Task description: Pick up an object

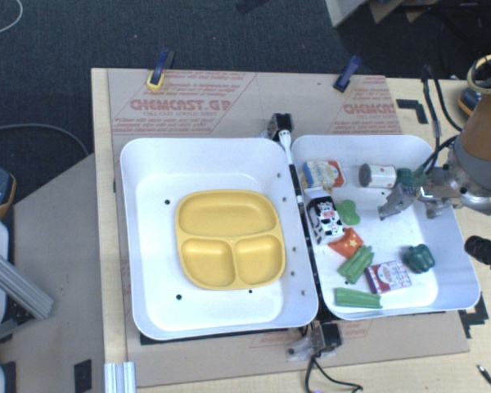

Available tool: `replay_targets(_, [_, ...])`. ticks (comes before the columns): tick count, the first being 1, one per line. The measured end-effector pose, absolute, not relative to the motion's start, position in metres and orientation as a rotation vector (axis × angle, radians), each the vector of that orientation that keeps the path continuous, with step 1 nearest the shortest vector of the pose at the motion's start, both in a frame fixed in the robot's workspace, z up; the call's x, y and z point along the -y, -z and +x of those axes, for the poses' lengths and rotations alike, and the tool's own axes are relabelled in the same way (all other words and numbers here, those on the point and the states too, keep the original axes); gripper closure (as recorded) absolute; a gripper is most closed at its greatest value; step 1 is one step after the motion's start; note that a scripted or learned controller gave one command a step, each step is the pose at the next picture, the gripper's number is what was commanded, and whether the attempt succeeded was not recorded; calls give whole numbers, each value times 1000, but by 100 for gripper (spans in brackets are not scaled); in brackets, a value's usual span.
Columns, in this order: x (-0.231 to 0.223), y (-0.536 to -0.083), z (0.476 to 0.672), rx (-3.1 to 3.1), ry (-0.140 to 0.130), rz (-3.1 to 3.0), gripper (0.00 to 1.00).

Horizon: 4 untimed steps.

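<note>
**Arm over right bin, nothing in the fingers**

From my remote seat, L to R: the left shallow white bin (139, 244) holds a yellow plastic three-section plate (228, 238), lying flat near the middle. The right white bin (458, 277) has the clutter: small white-orange carton (322, 173) at top left, black-and-white printed packet (324, 218) below it, red-orange wedge (348, 242), green pod-shaped toys (356, 264), red snack packet (389, 277), dark green pepper-like toy (418, 258), white cylinder w/ dark cap (377, 175) up top. Grey two-finger gripper (413, 203) sits over the bin's upper right, just right of the cylinder; fingers (393, 205) spread apart, pinching nothing I can see.
</note>
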<state>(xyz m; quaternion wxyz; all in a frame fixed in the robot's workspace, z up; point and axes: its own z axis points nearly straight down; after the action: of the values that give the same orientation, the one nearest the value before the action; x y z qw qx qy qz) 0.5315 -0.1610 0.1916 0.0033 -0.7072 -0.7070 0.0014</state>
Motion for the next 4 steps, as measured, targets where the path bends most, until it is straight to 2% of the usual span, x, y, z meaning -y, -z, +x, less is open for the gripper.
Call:
replay_targets(2, [167, -103, 528, 2216, -4, -2217, 0])
replay_targets(3, [167, -84, 528, 2219, -2, -2221, 0])
replay_targets(4, [167, -95, 528, 2220, 0, -2223, 100])
